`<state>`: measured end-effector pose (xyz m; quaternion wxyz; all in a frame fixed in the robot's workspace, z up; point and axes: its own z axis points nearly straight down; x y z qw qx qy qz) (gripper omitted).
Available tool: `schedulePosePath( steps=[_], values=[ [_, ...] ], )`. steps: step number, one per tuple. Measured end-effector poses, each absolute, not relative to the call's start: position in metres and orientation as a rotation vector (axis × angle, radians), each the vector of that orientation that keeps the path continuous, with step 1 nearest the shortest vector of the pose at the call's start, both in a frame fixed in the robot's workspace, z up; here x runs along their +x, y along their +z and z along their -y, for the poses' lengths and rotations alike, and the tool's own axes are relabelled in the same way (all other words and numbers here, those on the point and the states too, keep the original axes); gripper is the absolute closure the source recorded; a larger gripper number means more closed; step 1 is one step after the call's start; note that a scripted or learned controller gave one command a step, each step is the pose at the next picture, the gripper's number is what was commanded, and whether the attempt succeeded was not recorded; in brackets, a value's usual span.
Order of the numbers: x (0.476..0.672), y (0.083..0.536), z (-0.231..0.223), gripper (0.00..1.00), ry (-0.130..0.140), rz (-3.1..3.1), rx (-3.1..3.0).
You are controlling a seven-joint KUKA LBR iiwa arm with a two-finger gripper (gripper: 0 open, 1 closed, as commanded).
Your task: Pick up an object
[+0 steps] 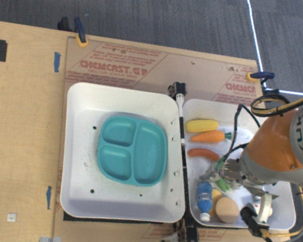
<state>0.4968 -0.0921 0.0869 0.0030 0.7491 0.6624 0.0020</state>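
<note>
Left bin [75, 152]: shallow, white; holds the teal divided plate [133, 150], which lies flat near its middle, three compartments up.
Right bin [289, 210]: shallow, white, just beside the left bin; the landmark for all entries below.
Yellow corn cob [201, 125]: far end of the right bin, lying crosswise.
Orange carrot [210, 136]: just beside the corn cob on its near side, green stub toward the arm.
Red sausage [204, 153]: toward the middle of the right bin, near the wall shared with the left bin.
Blue bottle [204, 198]: near end of the right bin, white cap pointing at the near wall.
Tan egg-shaped piece [227, 209]: near end of the right bin, touching the blue bottle's side.
Green bits [222, 184]: middle of the right bin, partly under the gripper.
Gripper [223, 170]: over the middle of the right bin, low among the toys; whether it is apart, together or clamped on anything cannot be told.
Arm [278, 148]: grey with orange band, covering the right bin's far right part.
</note>
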Motion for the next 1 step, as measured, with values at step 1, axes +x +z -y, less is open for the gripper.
schedulePosePath(
  steps=[1],
  values=[
    [0.4976,0.0976,0.0943,1.00,0.006,-2.069,2.347]
  ],
)
